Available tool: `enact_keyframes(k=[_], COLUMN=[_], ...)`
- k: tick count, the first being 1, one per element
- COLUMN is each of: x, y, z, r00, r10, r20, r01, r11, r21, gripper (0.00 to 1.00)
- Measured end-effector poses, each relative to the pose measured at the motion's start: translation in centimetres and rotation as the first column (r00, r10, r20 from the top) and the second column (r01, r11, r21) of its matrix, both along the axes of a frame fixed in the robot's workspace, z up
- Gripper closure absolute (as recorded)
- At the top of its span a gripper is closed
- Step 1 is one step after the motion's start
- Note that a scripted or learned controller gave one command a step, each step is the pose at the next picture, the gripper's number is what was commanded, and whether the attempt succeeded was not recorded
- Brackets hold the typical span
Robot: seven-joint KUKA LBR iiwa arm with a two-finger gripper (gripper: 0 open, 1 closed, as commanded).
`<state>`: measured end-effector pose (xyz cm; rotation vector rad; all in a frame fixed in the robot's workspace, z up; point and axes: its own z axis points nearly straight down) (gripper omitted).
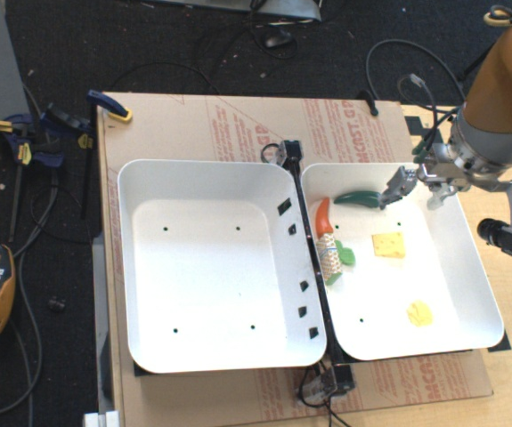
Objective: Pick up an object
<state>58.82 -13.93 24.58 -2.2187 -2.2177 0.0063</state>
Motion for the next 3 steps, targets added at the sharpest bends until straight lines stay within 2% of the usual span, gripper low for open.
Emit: enact_keyframes(k=[1,3], x=[0.1,0.5], y=[0.0,-1.2], z=[0.3,-9.8], r00=[1.0,1.0], r10=[0.001,0.0], r20=[0.006,0.001], r01=[-0.001,0.0], r11=[1.0,1.0], r21=[-0.001,0.0], gripper=[0.0,0.0])
